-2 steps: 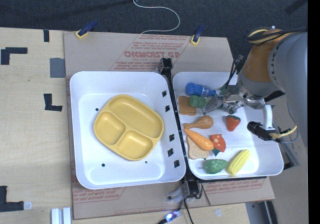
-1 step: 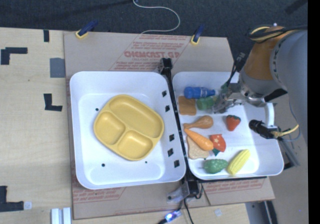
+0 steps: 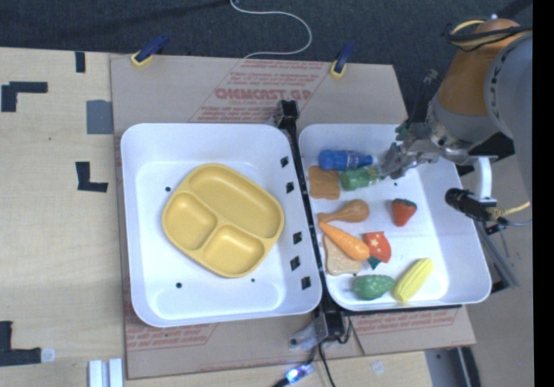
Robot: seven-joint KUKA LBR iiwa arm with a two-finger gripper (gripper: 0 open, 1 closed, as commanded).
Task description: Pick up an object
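The right bin point(image 3: 450, 229) holds several toy foods: a blue bottle point(image 3: 344, 158), a green piece point(image 3: 357, 177), a brown slice point(image 3: 324, 183), a drumstick point(image 3: 346, 212), a carrot point(image 3: 346, 242), a strawberry point(image 3: 403, 212), a red piece point(image 3: 378, 245), a corn cob point(image 3: 414, 280) and a dark green vegetable point(image 3: 372, 287). My gripper point(image 3: 391, 162) is low over the bin's upper part, just right of the green piece and the bottle's cap. Nothing is visibly lifted.
The left bin point(image 3: 151, 151) carries a yellow divided plate point(image 3: 223, 219). A black divider point(image 3: 299, 195) runs between the two bins. The grey arm with its orange band point(image 3: 472, 82) comes in from the upper right. A white cable point(image 3: 268, 22) lies beyond the bins.
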